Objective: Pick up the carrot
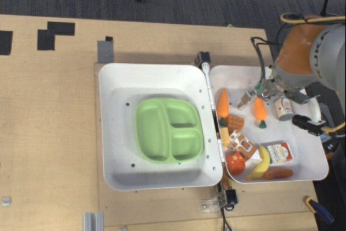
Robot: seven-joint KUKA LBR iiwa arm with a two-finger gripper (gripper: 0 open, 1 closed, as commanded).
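A small orange carrot (260,110) with a green stem end lies in the right bin (319,170), its stem pointing toward the near side. A second orange carrot-like piece (222,103) lies against that bin's left wall. My gripper (256,94) hangs over the right bin just above the top end of the small carrot, very close to it or touching it. The wrist with its orange band (294,51) stands behind it. The view does not show the carrot lifted off the bin floor.
The left bin (116,170) holds a green divided plate (168,130). The right bin also holds a small can (283,108), a brown block (235,123), a tomato (235,162), a banana (260,162), a sausage (277,173) and a juice carton (279,151).
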